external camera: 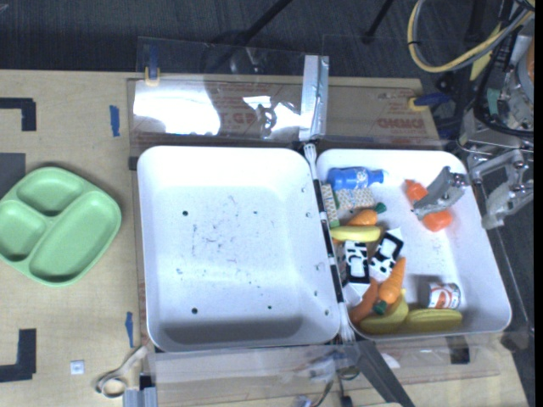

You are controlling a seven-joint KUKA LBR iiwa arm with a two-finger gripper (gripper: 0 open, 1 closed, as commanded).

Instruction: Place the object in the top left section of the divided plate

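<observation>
Jaws hang over right bin (477,261), tips by an orange piece (437,220), prob. the pick target; open or clenched, can't tell. Green divided plate (93,227) sits on surface (76,329) as drop spot, well apart from bins.

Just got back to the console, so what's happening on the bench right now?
The gripper is down in the right bin, over the orange toy pieces near its upper right corner; whether it has hold of one is unclear. The other toys, including a blue bottle, carrots and a small can, sit in that bin. The green divided plate rests on the bench at far left with nothing in its sections, so the placing is not yet done.
</observation>
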